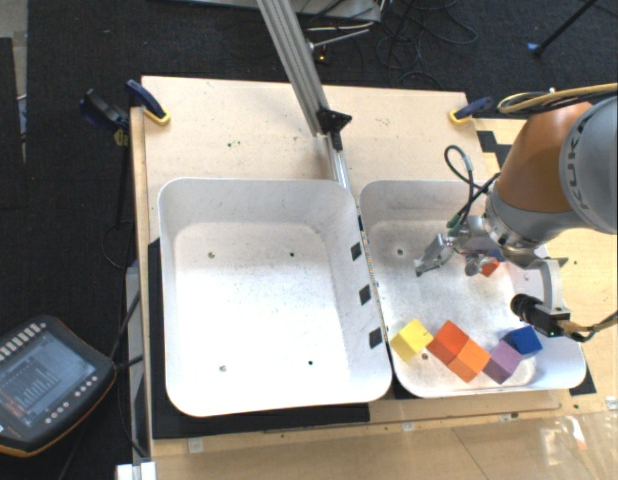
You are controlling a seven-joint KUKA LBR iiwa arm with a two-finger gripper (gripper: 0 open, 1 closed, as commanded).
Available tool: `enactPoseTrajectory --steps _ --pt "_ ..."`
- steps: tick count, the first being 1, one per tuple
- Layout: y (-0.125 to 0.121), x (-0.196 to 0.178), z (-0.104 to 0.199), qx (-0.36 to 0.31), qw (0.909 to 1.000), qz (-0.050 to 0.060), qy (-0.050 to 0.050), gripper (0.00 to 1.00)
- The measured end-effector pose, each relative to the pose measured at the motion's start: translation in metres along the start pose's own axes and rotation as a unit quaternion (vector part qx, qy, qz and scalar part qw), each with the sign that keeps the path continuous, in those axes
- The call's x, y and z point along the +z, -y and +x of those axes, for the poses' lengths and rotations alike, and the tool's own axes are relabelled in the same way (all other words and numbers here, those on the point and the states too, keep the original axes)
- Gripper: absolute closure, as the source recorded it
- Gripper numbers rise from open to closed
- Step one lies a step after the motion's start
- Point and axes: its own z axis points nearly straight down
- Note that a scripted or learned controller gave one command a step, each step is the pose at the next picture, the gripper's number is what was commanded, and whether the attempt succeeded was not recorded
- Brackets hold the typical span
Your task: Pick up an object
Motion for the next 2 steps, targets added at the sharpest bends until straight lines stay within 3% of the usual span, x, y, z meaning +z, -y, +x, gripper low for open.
enactPoseTrajectory --steps 1,2 --pt "-0.002 -0.013 0.0 0.0 1.0 -0.003 0.0 1.0" --pt "-0.004 -0.077 -0.001 -0.001 1.0 -0.006 0.001 1.0"
